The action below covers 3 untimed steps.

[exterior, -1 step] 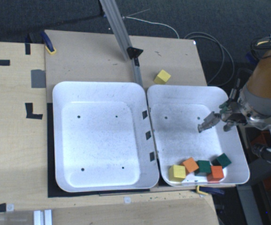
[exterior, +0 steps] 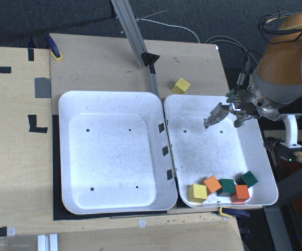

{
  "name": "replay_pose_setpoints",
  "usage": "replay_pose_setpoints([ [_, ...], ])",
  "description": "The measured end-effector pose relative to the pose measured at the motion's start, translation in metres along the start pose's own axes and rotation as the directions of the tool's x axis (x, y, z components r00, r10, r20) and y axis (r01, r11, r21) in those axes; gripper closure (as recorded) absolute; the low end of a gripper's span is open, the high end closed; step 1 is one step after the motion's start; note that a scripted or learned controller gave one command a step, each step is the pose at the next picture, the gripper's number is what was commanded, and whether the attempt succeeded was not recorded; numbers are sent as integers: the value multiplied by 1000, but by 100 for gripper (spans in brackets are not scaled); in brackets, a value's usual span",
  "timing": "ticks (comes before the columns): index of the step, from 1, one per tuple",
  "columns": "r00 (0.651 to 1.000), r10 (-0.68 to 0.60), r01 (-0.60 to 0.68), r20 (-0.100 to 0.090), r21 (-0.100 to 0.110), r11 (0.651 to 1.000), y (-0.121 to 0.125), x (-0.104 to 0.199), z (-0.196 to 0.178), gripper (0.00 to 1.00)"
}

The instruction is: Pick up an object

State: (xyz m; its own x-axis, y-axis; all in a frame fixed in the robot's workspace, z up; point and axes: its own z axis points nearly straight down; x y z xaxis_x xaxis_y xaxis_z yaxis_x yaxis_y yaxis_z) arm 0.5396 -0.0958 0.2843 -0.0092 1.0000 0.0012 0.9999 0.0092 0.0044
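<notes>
Looking from the near edge of the bench, we note a cluster of blocks in the near corner of the right bin [exterior: 255, 156]: a yellow block [exterior: 197, 192], an orange block [exterior: 212, 183], a dark green block [exterior: 227, 186], a red-orange block [exterior: 241, 193] and a second green block [exterior: 249, 179]. They sit packed close, several touching; we cannot make out exactly which faces meet. The red-orange one lies against the bin's near rim.

Left of them, the left bin [exterior: 67, 140] shows only its speckled white floor with four small dark dots.

Farther in, the gripper [exterior: 223, 117] hangs over the far part of the right bin, well apart from the block cluster. One grey finger [exterior: 213, 118] juts leftward; the other is hard to separate from the wrist hardware, so we cannot tell whether the jaws are parted or closed. Nothing shows between them. The arm's body is cut off by the right edge.

Beyond the bins, a lone yellow cube [exterior: 181, 86] rests on the bench, near the right bin's far rim. A grey slanted pole [exterior: 130, 20] rises past it, its top cut off.
</notes>
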Motion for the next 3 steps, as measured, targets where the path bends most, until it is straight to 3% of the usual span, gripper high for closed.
replay_pose_setpoints([
  [1, 1000, 3, -3, 1, 7, 1000, 55, 37, 38, 0],
  [2, 1000, 1, -1, -2, 13, 1000, -45, 162, 70, 0],
  [3, 1000, 7, -7, 2, 3, 1000, 15, 165, 59, 0],
])
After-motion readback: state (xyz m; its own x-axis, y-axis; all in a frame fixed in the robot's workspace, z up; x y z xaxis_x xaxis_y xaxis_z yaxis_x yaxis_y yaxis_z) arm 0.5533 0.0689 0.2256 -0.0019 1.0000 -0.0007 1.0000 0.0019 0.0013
